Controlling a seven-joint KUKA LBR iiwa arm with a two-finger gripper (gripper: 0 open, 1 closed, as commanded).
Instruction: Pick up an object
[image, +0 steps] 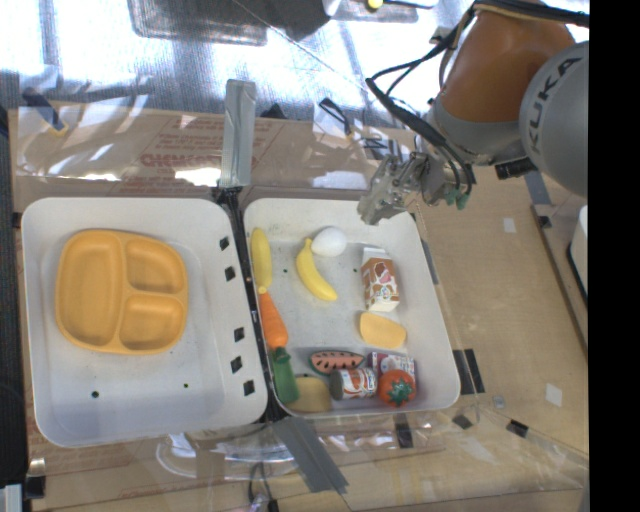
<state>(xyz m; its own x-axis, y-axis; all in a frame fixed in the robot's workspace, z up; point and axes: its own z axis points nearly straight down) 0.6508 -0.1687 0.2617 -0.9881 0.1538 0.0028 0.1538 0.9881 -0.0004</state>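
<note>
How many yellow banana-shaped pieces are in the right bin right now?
2. One banana lies mid-bin beside the white egg; a second banana lies along the left wall, above the carrot.

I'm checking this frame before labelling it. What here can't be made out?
- Two-finger gripper, camera view: blurred and small above the right white bin; finger spacing unreadable.
- Small red-and-white can, camera view: label too small to read.
- Grey arm, camera view: cut off by the top edge.

A grey arm (560, 110) lettered KUKA, banded orange, is trailed by black cables toward a metallic gripper (385, 205) at its nine o'clock.
</note>
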